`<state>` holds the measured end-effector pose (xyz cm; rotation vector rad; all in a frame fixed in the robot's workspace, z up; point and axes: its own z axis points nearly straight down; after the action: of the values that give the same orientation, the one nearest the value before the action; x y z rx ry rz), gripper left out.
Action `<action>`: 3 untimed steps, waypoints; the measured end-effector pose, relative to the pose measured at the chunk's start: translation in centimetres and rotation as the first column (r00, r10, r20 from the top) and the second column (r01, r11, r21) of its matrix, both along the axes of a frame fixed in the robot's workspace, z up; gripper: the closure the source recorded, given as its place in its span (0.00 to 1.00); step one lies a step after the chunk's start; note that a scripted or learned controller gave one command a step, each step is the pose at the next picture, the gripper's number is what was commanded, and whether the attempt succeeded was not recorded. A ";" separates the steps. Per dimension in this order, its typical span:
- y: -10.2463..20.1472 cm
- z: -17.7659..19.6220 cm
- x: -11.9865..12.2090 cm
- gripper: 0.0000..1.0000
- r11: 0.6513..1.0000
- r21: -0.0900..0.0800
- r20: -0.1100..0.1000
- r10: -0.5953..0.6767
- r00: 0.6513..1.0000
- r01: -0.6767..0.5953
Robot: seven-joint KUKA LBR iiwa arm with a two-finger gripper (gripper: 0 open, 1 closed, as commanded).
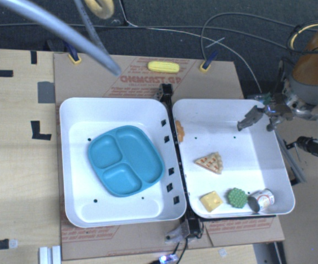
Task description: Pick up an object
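— Which one would you go for, if you were the arm?

— The pizza slice (210,163), I think. It lies flat near the middle of the right bin (268,147), with bare floor all round it. It looks like a toy, so light and stiff, probably hard plastic. A bit slick, maybe. I'd pinch it across the two long edges, near the wide end, where the fingers get the most to bite on.

— And the rest?

— Along the front wall there's a yellow block (211,201), a green knobbly ball (236,197) and a small can (261,200) on its side. The ball and the can sit touching or nearly so, tight against the rim, so fingers would struggle to get round either. The can would likely roll. The block has a little more room, and flat sides.

— Where's the gripper (259,118) now?

— Up at the far right corner of that bin, above the back edge. Its two fingers are spread apart, with nothing between them. The pizza slice is well apart from it, nearer us and toward the left; the three things at the front are farther off again.

— The left bin (71,147)?

— It holds a blue divided plate (126,159). Broad and flat; hard to grip, I'd guess.
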<state>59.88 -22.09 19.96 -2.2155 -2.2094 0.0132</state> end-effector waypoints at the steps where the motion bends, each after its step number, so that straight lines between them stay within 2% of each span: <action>1: 0.1 0.9 0.3 0.00 1.000 -0.003 0.014 0.004 1.000 -0.004; 3: 0.5 -10.9 -0.2 0.00 1.000 -0.003 0.010 0.004 1.000 -0.004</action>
<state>59.72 -21.57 9.06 -2.2170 -2.2207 0.0058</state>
